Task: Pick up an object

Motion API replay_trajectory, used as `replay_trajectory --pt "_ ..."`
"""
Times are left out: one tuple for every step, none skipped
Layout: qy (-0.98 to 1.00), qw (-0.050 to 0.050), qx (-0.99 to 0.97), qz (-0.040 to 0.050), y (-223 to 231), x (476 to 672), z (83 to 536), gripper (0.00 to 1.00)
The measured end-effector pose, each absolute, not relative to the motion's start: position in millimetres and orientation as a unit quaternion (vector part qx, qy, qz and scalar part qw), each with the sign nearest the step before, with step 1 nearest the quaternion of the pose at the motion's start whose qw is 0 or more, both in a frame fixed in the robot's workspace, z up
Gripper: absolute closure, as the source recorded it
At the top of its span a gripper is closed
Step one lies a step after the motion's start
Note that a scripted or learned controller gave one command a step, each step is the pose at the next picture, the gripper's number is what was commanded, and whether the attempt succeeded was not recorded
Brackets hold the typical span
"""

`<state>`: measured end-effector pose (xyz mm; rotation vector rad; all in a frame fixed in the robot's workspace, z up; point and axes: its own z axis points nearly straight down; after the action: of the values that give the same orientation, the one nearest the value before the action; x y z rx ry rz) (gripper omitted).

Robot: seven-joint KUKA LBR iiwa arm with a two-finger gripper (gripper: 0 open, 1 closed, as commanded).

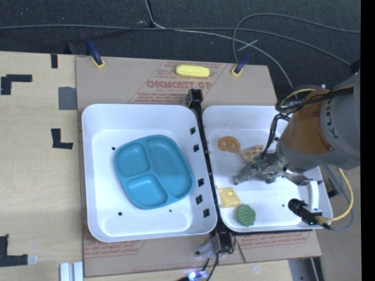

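Objects for picking lie in the right-hand bin (266,115), four small pieces on its white floor. From my remote seat, nearest the camera I see a green knobbly lump (246,215) at the front, and just beside it, toward the divider, a yellow block (228,197), roughly square with no clear long axis. Farther back sits a brown pretzel-like ring (228,144), and just beside that a pale tan speckled piece (254,153).

My gripper (239,178) hangs over the bin's middle, its grey metal tip pointing left toward the divider. I cannot tell how the tip is set, and I see nothing held in it. The yellow block lies closest to it, just in front and slightly left; the tan piece lies just behind it. I judge either one the likeliest target, reached by a short shift and a descent.

Beyond the divider, the left bin (94,157) holds a blue divided plate (153,170), well apart from the arm. Farthest back, a yellow corn cob (192,71) lies crosswise on the cardboard.
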<state>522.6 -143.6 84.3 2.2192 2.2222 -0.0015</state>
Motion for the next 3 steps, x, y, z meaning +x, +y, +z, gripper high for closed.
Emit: replay_trajectory --pt "0.708 0.001 0.707 -0.0001 -144 523.3 97 1.00" --pt "0.708 0.002 0.707 0.0011 -147 528.9 159 1.00" --pt "0.707 0.003 0.707 0.0009 -158 529.8 215 1.00"
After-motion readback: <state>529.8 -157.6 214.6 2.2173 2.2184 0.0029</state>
